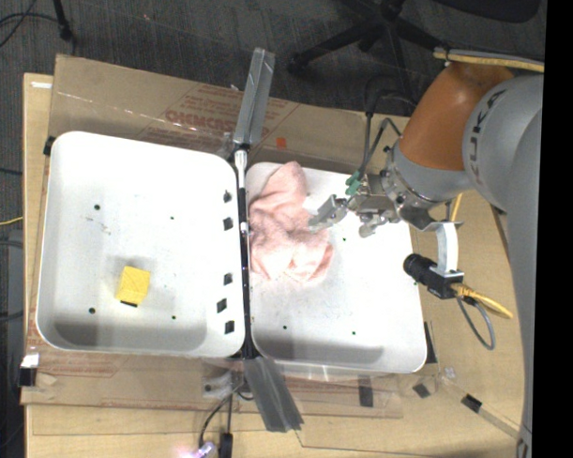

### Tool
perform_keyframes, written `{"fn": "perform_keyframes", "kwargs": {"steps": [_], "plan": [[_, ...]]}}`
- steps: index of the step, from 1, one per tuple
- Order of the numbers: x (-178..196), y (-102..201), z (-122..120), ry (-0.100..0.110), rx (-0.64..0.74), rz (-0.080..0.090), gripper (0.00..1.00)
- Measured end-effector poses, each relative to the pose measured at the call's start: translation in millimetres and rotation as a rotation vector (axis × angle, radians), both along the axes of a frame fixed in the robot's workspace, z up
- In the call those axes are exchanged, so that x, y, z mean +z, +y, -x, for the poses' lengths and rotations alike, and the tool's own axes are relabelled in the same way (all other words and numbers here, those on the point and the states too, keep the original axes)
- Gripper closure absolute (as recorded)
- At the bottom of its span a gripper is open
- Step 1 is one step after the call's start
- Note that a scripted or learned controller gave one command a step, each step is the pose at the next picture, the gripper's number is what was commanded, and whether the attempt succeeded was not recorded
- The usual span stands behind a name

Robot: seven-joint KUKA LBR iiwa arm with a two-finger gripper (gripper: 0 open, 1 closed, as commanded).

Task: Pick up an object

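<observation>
A crumpled pink cloth [282,228] lies in the right bin [377,330], against its left wall. A small yellow block [133,285] sits in the left bin [129,171], toward its front left. My gripper [345,218] hangs over the right bin at the cloth's right edge. One finger [325,213] reaches onto the cloth's upper right part; the other [368,224] stands to the right over bare bin floor. The fingers are spread apart with nothing held between them.
A grey divider bar [243,175] runs between the two bins. The arm's orange band [445,116] and grey body fill the upper right. A black connector with a yellow cable [444,281] hangs by the right bin's edge. Cardboard lies under the bins.
</observation>
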State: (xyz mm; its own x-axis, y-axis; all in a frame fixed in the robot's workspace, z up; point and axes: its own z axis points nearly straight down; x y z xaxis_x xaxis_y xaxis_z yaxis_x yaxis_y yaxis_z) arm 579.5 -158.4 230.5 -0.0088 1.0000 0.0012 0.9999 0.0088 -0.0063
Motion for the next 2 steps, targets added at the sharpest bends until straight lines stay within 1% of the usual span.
{"fn": "perform_keyframes", "kwargs": {"steps": [1, 2], "plan": [[-136.2, -22.4, -25.0, -0.009, 0.127, 0.001, 0.0], [-126.1, -21.7, -25.5, -0.008, 0.133, 0.001, 1.0]]}}
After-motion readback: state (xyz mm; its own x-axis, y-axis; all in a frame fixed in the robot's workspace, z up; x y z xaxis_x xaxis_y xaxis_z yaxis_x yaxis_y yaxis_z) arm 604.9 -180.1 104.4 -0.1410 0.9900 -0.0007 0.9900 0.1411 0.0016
